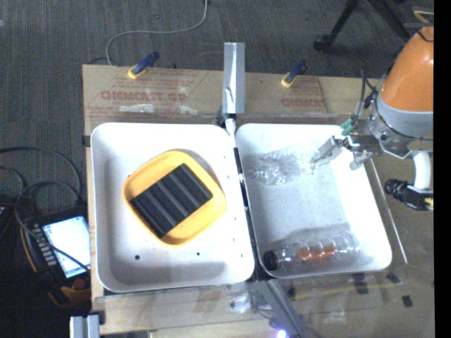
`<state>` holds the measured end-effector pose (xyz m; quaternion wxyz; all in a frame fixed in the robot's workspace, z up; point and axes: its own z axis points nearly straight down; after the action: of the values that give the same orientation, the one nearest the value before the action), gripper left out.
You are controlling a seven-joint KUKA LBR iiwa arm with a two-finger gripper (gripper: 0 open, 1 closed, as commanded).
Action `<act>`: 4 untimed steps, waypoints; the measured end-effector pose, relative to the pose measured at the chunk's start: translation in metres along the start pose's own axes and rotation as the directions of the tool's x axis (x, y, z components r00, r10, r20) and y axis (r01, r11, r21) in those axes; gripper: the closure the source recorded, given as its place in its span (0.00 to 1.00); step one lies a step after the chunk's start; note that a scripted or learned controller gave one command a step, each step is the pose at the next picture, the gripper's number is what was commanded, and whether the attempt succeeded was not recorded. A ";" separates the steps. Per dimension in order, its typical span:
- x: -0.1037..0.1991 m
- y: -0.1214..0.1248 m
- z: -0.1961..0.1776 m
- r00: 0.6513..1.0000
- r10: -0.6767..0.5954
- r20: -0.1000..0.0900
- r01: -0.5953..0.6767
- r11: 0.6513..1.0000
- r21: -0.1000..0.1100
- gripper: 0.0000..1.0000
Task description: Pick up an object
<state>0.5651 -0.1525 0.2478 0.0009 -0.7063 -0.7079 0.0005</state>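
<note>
Left bin: holds a yellow-orange rounded tray with a black ribbed insert, lying turned at an angle near the middle; well apart from the arm.
Divider: the two bins touch along their inner rims; a grey metal upright stands at the far end of that seam.
Right bin: holds two clear things, nothing stacked between them.
Crumpled clear plastic: a wrinkled, see-through piece at the far left part of the right bin, close to the seam and just beside the gripper's tip.
Clear plastic bottle: lies on its side along the near wall of the right bin, dark cap toward the seam, reddish-orange contents showing through its ribbed body.
Gripper: reaches in from the right over the far part of the right bin; whether it is apart or together cannot be told, and nothing shows clamped in it.
Arm: orange dome and grey wrist at the right edge.
Surface: a wooden bench with red lettering, two blue-and-yellow clamps on its far edge.
Room: dark carpet, loose cables, a chair base at the top right.
</note>
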 end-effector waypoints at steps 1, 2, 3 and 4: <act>0.073 0.066 0.065 1.000 -0.009 0.001 0.009 1.000 0.001 0.00; 0.047 0.075 0.139 0.977 -0.214 0.005 0.214 0.977 -0.018 0.00; 0.049 0.057 0.156 0.959 -0.283 0.010 0.283 0.959 -0.016 0.00; 0.023 0.038 0.156 0.955 -0.296 0.010 0.296 0.955 -0.016 0.00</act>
<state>0.6026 -0.1292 0.0920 -0.0076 -0.5922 -0.8057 -0.0031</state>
